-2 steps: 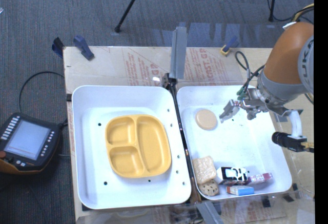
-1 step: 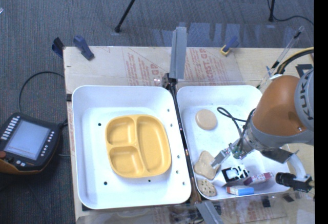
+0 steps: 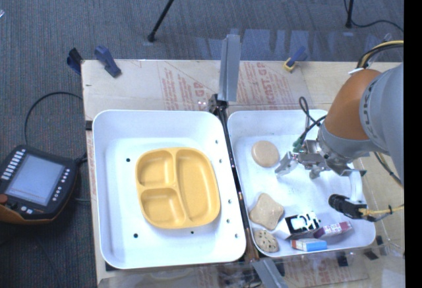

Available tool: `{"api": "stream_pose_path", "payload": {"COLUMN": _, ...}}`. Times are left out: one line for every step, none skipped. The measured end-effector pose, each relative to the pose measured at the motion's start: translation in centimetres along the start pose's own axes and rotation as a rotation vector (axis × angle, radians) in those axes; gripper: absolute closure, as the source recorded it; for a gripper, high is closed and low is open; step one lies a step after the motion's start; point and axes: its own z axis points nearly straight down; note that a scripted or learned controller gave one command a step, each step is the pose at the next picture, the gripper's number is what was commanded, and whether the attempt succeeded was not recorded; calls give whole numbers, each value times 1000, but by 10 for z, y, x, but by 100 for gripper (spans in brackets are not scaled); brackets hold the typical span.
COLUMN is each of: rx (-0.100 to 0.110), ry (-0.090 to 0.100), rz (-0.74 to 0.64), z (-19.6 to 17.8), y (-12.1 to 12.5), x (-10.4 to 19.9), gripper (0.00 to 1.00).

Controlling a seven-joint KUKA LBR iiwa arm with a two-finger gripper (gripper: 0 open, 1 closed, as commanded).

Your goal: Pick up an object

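Your gripper [image 3: 299,167] hangs over the right bin [image 3: 241,123], fingers spread with nothing between them. The round beige piece [image 3: 265,153] lies just left of it. Nearer you lie the toast slice [image 3: 266,211], a cookie [image 3: 266,240] and small boxes [image 3: 310,230]. The left bin [image 3: 109,148] holds a yellow divided tray [image 3: 177,186].

Legible text: faint red printed lettering, upside down and too blurred to read, on the cardboard-covered surface [image 3: 178,86] behind the bins. Black-and-white patterned box [image 3: 302,222] in the right bin [image 3: 241,125]: markings present, unreadable. Handheld control pendant [image 3: 34,182]: screen glare, nothing readable.
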Motion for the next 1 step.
{"api": "stream_pose_path", "payload": {"rx": -1, "ry": 1, "rz": -230, "z": 0, "y": -83, "x": 41, "gripper": 0}}
